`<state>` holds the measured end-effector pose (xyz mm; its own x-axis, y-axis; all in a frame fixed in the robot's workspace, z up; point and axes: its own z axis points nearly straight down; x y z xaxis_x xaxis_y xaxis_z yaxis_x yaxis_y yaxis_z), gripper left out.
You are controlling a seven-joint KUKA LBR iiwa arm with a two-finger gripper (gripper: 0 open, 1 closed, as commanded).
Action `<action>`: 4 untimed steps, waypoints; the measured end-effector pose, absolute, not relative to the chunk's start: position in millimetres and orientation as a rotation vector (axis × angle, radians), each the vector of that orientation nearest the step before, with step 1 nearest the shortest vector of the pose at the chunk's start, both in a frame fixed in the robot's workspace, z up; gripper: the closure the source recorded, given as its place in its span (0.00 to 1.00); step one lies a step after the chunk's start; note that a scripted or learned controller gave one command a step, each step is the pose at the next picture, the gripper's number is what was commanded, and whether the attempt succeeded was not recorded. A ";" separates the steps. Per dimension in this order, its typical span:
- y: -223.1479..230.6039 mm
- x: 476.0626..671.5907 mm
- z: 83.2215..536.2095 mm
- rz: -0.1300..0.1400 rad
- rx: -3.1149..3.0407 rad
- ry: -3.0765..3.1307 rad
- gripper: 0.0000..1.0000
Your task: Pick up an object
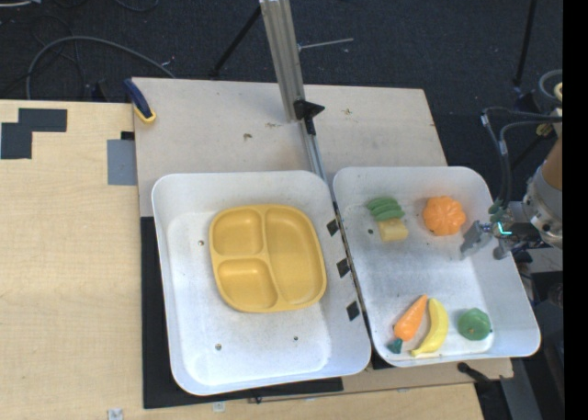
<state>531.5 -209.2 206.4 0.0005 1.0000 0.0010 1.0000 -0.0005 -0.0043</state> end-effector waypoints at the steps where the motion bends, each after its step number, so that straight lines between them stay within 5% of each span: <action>1: -209.4 532.2 207.5 0.002 -2.221 -2.220 0.00; 3: -200.8 531.3 95.7 0.000 -2.223 -2.219 0.00; 4: -200.7 530.6 106.2 -0.001 -2.222 -2.215 1.00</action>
